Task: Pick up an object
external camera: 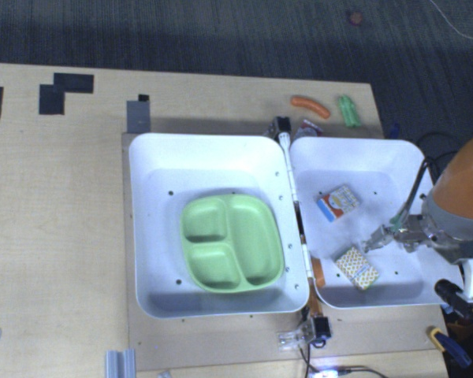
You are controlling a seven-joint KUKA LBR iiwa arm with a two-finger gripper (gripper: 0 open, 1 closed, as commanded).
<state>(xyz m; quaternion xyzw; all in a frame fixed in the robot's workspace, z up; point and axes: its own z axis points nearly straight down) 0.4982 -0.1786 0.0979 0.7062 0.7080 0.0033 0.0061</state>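
In the right bin [378,160] lie a small white, blue and orange box [337,203] and, nearer the front, a flat packet with a checkered pattern [356,267]. The arm [463,187], grey with an orange band, comes in over the bin's right wall. Its gripper [382,238] is low over the bin floor, just right of and slightly above the checkered packet, with a small gap between them. Nothing is visibly held by the gripper.
The left bin [154,211] holds a green divided plate [232,242]. An orange item [318,272] sits at the divider between the bins. Behind the bins, an orange piece [310,106] and a green piece [348,110] lie on the bench.
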